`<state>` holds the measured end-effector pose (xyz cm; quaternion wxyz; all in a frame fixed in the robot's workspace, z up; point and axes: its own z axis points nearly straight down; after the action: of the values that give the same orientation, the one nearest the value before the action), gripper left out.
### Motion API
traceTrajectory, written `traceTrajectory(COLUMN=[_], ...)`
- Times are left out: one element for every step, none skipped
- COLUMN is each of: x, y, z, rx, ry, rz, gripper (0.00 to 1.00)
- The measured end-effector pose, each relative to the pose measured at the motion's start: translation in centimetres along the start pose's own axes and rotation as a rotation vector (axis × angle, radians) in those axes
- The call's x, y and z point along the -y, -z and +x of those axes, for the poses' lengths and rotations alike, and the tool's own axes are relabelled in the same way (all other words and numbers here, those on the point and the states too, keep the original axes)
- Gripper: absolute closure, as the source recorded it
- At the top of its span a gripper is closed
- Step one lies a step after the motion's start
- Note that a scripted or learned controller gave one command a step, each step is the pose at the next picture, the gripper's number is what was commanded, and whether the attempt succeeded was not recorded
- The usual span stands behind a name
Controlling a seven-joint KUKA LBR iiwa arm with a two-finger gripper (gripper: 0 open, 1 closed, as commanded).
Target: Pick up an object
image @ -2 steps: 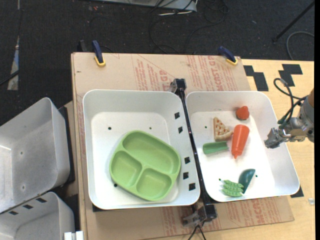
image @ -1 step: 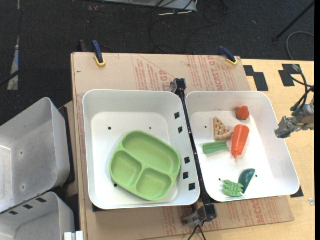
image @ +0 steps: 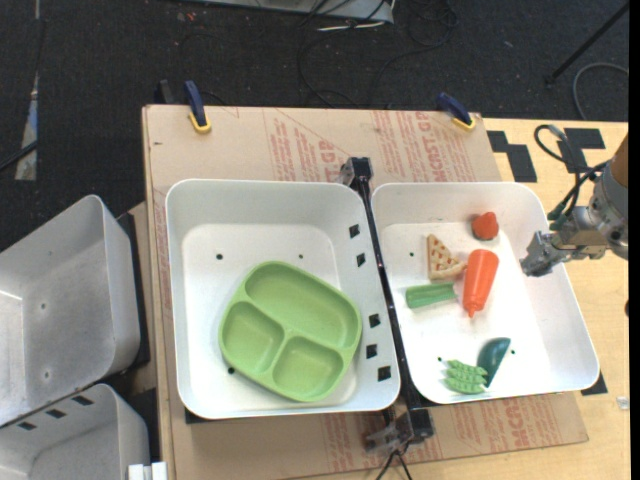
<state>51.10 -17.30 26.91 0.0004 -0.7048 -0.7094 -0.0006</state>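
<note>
Gripper (image: 537,256), fingers' state impossible to tell, hovers at the right bin's (image: 560,363) right rim in the approach step, the orange carrot (image: 479,279) just to its left, so it likely must move leftward and descend.

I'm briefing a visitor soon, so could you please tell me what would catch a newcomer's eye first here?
Most striking is the green divided plate lying alone in the left bin. Next comes the orange carrot in the middle of the right bin, among smaller toy foods. The gripper sits at that bin's right rim.
</note>
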Motion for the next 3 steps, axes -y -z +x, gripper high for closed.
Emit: traceTrajectory(x=[-0.2,-1.1,-2.6], y=[-1.5,-1.1,-2.2], z=[5.4,10.4,16.4], rx=[-0.001,0.0,0.0], ry=[0.0,0.002,0.001], rz=[0.002,-0.001,0.001], gripper=[1.0,1.0,1.0])
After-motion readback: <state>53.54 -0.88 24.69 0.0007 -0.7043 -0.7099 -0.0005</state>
